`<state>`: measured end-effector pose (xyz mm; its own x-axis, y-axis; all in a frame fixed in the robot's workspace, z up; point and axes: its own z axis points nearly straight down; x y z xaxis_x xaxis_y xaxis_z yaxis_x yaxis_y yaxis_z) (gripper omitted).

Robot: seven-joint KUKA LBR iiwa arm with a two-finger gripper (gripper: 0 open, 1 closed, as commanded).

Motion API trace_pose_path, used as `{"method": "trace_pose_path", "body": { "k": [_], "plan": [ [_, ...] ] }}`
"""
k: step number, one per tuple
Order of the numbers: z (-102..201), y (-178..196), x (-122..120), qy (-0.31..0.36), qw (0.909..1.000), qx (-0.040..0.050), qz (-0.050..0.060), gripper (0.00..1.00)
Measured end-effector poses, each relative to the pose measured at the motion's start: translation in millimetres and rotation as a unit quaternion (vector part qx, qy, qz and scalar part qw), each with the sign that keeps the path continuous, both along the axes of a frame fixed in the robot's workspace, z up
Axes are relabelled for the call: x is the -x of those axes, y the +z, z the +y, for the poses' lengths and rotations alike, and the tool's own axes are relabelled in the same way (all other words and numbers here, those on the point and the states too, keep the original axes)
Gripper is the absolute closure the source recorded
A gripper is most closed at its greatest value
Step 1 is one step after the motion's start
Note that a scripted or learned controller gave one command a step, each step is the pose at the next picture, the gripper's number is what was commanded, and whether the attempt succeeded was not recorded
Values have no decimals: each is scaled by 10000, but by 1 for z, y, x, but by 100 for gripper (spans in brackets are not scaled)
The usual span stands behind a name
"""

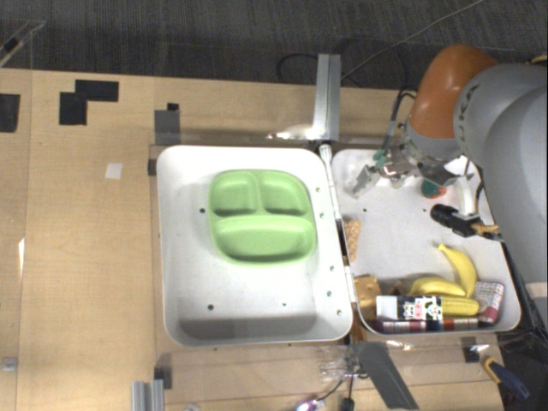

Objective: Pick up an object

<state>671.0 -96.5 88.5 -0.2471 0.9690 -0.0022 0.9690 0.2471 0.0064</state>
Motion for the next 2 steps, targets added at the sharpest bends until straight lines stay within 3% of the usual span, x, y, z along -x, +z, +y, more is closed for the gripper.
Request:
{"method": "trace_pose_path", "body": {
  "k": [1, 2],
  "plan": [
    [-34, 25, 45, 112, 9999, 3, -4, 0],
    [-109, 3, 107, -179, 9998, 6, -8, 0]
  ]
}}
